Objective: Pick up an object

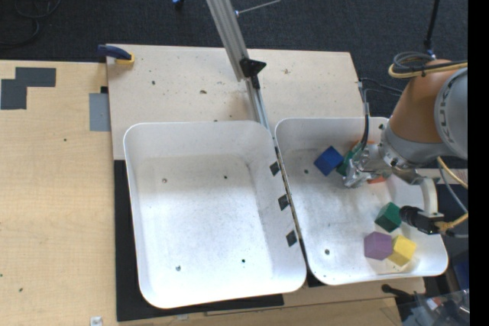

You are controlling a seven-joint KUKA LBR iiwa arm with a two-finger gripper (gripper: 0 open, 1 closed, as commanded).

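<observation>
My gripper (353, 173) reaches down into the right bin (336, 256) from the right, close beside a blue cube (328, 160) that lies just to its left. Something green and something orange-red peek out at the fingers, partly hidden by them. Toward the bin's front right corner lie a dark green block (388, 217), a purple cube (377, 245) and a yellow cube (403, 250), the last two touching. Nothing is clearly seen held between the fingers.
The left bin (153, 164) stands beside the right one, divided by a wall with black clips (283, 201). A slanted aluminium bar (226, 19) rises behind the bins. The arm's orange band (420, 107) hangs over the right bin's far right side.
</observation>
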